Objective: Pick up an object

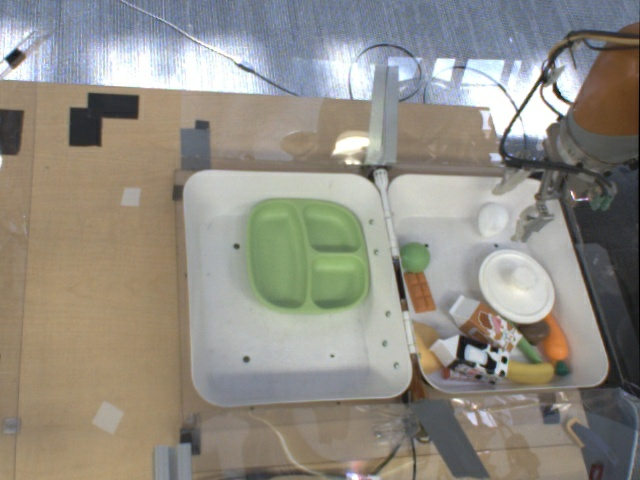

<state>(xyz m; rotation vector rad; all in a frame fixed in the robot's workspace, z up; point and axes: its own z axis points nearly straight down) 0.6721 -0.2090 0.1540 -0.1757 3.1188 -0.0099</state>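
White cup (492, 218) sits in the right bin's (600, 363) far corner just beside my empty, spread-open gripper (528, 206), and I reckon it's light, stiff, slick plastic, so I'd pinch across the rim.

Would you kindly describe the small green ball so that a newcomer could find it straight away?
Start at the right-hand white bin, the one crowded with objects. Look along its left wall, beside the divider between the bins; the green ball sits there, just above a brown waffle-patterned block. It is the only round green item in that bin.
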